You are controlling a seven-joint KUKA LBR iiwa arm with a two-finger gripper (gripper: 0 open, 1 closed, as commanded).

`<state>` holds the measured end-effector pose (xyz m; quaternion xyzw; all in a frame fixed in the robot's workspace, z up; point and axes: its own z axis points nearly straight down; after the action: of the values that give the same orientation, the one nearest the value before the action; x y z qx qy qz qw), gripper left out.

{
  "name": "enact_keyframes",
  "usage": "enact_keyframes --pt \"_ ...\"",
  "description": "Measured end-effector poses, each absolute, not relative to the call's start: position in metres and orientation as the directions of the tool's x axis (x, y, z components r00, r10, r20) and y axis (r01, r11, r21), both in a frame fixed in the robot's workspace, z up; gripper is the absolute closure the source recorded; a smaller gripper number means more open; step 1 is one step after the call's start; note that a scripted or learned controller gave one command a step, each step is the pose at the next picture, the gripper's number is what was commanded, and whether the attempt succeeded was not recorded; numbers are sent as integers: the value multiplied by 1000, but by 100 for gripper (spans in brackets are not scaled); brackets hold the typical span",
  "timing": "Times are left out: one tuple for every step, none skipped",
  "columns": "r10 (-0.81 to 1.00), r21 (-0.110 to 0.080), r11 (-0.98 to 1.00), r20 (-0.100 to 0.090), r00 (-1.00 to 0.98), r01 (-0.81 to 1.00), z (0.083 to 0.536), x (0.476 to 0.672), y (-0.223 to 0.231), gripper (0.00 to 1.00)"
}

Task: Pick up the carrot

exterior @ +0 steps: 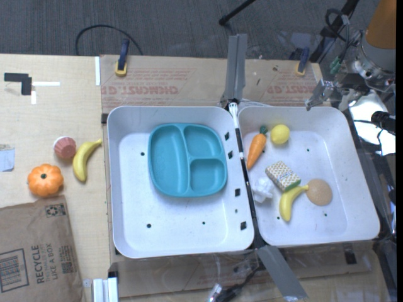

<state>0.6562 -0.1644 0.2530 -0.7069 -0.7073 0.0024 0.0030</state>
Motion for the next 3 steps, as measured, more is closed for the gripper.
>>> enact_keyframes --pt "994 -6 106 0 -106 994 178 659 -115 0" --pt "923 -6 384 3 -384 923 123 659 -104 0" --pt "782 5 623 -5 -623 782 103 663 -104 0"
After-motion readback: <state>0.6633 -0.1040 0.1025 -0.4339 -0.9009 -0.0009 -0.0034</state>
